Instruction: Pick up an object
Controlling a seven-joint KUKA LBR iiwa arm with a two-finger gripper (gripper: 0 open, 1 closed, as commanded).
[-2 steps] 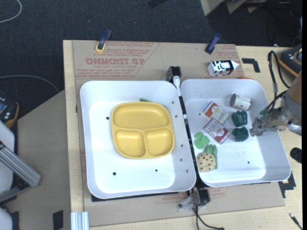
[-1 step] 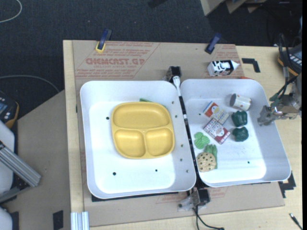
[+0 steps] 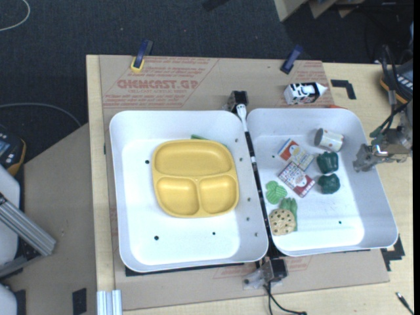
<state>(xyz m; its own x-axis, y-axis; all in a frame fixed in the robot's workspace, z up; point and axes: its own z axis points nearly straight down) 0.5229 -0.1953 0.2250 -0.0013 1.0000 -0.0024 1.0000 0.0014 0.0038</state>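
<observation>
Right bin [image 3: 374, 209], smooth white plastic: round speckled cookie [image 3: 283, 221], green leafy pieces [image 3: 276, 192], glossy dark green pepper [image 3: 329, 184], printed red-white carton [image 3: 296, 176], pale cylinder cup [image 3: 328, 138]. Left bin [image 3: 131, 195]: yellow three-compartment tray [image 3: 195, 176]. Metal gripper [image 3: 365, 159] at right bin's right rim, state undeterminable.

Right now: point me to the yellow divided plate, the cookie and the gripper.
yellow divided plate [image 3: 194, 157]: camera view, on its large upper compartment.
cookie [image 3: 283, 221]: camera view, middle of its face.
gripper [image 3: 363, 160]: camera view, at its tip over the right bin's edge.
</observation>
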